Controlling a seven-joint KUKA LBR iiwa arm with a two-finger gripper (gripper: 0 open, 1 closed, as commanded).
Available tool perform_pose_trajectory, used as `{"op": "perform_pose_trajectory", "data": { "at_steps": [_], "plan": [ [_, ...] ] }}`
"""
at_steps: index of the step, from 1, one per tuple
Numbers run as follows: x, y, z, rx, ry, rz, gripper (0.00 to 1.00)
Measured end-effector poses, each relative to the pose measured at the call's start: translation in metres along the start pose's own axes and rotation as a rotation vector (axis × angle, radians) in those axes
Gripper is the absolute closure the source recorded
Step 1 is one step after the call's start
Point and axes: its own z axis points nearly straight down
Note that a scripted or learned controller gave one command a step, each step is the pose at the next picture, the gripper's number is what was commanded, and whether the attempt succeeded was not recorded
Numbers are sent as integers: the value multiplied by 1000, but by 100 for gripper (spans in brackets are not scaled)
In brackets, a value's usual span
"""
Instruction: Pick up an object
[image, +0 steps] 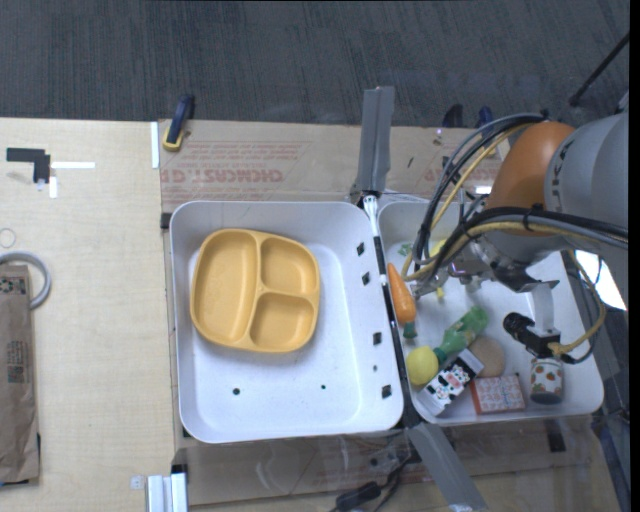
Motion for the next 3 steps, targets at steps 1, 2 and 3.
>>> {"op": "perform_pose_trajectory", "data": {
  "at_steps": [1, 2, 3],
  "plan": [
    [-37, -77, -24, 0, 0, -49, 0],
    [-28, -65, 1, 1, 1, -233, 0],
    [-29, -64, -9, -3, -1, -228, 100]
  ]
}}
